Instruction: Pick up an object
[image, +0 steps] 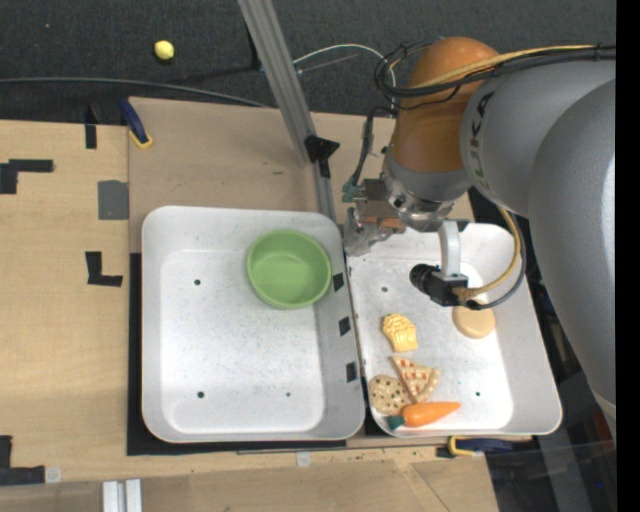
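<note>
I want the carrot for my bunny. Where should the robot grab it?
Best guess: the carrot lies flat near the right bin's front rim, thick end right, green tip left. Come straight down and pinch across its thick orange middle. The pizza slice sits close behind, so leave room.

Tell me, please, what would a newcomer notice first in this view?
The big grey arm with its orange band fills the upper right, reaching over the right white bin. A round green plastic bowl sits alone in the left white bin, while small toy foods, including an orange carrot, cluster in the right bin.
</note>
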